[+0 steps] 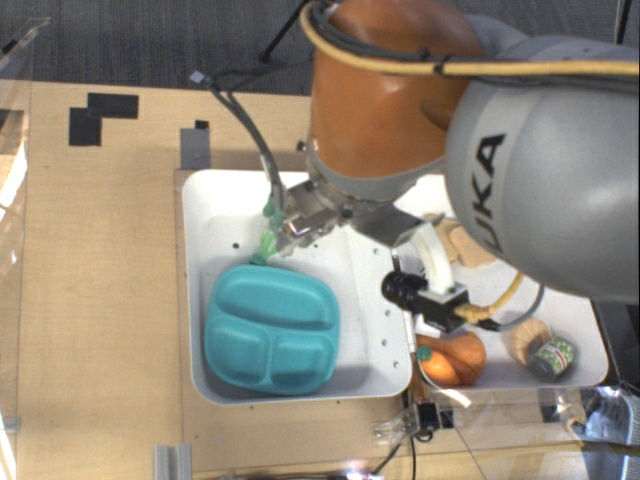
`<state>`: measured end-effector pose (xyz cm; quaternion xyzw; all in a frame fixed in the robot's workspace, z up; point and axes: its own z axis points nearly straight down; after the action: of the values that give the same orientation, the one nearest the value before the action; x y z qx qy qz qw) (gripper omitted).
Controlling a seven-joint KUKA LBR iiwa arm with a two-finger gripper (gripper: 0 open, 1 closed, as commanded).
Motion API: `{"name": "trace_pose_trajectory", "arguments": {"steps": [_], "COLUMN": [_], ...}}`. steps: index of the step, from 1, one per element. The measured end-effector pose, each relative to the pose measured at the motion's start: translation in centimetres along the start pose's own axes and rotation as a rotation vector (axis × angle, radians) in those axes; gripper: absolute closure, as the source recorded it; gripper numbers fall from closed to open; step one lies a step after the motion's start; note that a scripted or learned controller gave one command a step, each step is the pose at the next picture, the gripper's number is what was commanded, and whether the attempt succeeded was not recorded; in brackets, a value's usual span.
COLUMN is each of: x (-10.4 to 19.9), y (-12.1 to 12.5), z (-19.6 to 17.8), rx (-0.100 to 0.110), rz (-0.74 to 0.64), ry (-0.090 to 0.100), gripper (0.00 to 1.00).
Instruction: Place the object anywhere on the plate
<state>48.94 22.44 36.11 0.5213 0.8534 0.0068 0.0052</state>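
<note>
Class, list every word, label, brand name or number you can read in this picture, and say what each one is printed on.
"KU": black letters running sideways on the grey arm; the rest of the word is cut off by the arm's curve.
Label on the small round container in the right bin: too small and blurred to read.

Pale wooden bench; dark, perhaps carpeted floor.

Teal plate, white bin, orange fruit.
</note>
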Motion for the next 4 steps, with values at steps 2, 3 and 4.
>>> {"name": "trace_pose_trajectory", "arguments": {"steps": [2, 3, 4], "x": [0.0, 0.0, 1.2], "y": [-0.4, 0.0, -0.1], "z": [10.1, 8.7, 16.8], "rx": [0.014, 0.001, 0.018], "rz": [-0.56, -0.562, -0.407], "ry": [0.005, 0.002, 0.007], "gripper": [0.0, 1.0, 1.0]}}
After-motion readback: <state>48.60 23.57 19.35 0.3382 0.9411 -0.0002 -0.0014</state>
